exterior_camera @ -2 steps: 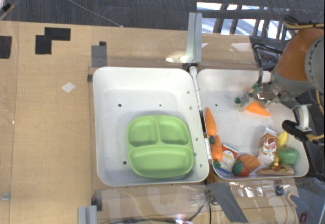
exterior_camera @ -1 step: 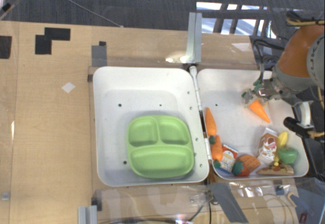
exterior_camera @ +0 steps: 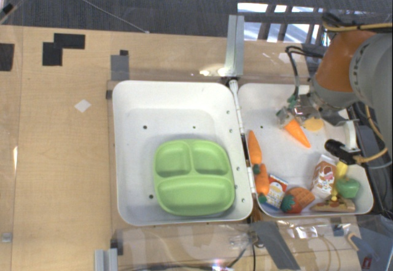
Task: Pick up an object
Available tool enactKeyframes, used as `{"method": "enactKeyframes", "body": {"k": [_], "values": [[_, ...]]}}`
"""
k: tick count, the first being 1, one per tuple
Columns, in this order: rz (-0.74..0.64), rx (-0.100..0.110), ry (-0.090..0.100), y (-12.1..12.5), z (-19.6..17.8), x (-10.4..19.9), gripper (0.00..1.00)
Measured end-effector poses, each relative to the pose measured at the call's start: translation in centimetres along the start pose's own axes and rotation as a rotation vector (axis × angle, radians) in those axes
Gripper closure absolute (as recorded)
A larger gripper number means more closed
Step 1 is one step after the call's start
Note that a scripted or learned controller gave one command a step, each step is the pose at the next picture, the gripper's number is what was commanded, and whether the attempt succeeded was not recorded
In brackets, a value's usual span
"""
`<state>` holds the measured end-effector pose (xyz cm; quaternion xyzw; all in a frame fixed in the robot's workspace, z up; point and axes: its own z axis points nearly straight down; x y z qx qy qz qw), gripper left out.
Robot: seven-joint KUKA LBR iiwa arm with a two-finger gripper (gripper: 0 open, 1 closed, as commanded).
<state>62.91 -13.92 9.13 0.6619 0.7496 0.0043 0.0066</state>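
An orange carrot is lying in the upper middle of the right bin, with bare white floor spreading open to its left and above; the gripper is hanging just over its upper end, and whether it is touching or gripping cannot be told; more toys are crowding the bin's lower edge; the left bin is carrying a green divided plate on the wooden surface

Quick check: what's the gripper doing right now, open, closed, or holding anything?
Gripper: low in the right bin, right at the top end of a toy carrot; whether it grips the carrot cannot be told from this view.
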Motion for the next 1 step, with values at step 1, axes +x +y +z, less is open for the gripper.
{"method": "enactKeyframes", "body": {"k": [1], "values": [[0.1, 0.01, 0.004, 0.67, -9.45, 9.25, 1.0]]}}
